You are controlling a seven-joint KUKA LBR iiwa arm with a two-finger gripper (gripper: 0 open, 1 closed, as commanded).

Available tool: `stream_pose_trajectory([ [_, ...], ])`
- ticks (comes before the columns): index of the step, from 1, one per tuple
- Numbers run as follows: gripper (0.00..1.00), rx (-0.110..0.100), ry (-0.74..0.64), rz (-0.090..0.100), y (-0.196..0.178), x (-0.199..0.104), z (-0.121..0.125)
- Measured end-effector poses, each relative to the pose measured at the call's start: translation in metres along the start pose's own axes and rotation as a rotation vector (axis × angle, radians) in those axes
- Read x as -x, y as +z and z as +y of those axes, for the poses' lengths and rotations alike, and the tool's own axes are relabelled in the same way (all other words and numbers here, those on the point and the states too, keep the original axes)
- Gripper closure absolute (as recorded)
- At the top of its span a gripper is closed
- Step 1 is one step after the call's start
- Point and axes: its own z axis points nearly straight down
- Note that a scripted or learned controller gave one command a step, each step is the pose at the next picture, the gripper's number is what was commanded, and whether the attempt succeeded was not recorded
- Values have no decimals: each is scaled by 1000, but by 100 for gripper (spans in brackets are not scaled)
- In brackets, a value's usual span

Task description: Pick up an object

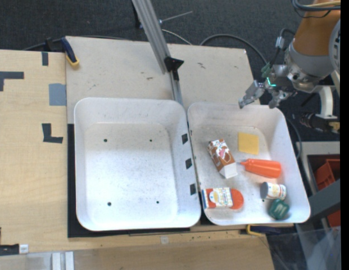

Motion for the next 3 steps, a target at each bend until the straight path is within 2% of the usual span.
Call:
stream_pose_trajectory([
  [3, 0, -5, 1, 1, 152, -12, -9],
])
